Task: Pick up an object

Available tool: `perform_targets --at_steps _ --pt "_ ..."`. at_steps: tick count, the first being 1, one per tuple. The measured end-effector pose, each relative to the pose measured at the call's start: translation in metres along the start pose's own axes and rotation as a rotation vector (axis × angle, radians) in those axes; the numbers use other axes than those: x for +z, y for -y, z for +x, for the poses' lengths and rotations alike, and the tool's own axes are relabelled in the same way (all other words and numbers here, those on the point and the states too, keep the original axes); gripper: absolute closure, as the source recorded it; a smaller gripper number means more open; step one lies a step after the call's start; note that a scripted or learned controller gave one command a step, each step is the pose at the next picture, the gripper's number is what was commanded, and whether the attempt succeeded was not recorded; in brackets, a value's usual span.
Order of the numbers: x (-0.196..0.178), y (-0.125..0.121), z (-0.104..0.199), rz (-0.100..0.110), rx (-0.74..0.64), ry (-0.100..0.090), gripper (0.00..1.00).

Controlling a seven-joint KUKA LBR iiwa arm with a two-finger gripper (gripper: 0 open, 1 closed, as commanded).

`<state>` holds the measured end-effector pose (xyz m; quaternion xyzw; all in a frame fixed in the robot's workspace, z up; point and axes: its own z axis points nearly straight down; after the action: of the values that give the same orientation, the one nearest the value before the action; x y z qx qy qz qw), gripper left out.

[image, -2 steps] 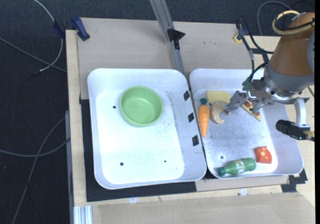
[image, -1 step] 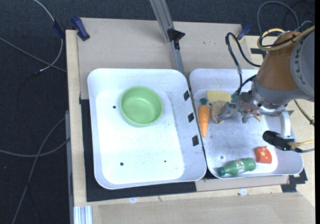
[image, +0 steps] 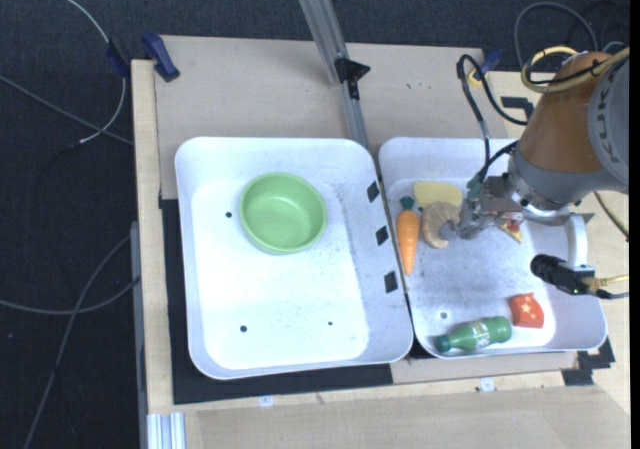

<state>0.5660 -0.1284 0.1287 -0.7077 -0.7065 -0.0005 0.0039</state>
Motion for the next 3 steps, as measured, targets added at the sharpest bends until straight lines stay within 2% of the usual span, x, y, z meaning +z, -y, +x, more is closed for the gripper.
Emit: perform_targets --at_steps 1,2,3 --pt "-0.06 0.002 -0.009 -0.014 0.001 0.007 1.0" --pt "-0.089 0.001 -0.008 -0.01 -0.003 0.006 1.0" --pt "-0.103 0.001 0.045 -0.009 -0.007 0.004 1.0"
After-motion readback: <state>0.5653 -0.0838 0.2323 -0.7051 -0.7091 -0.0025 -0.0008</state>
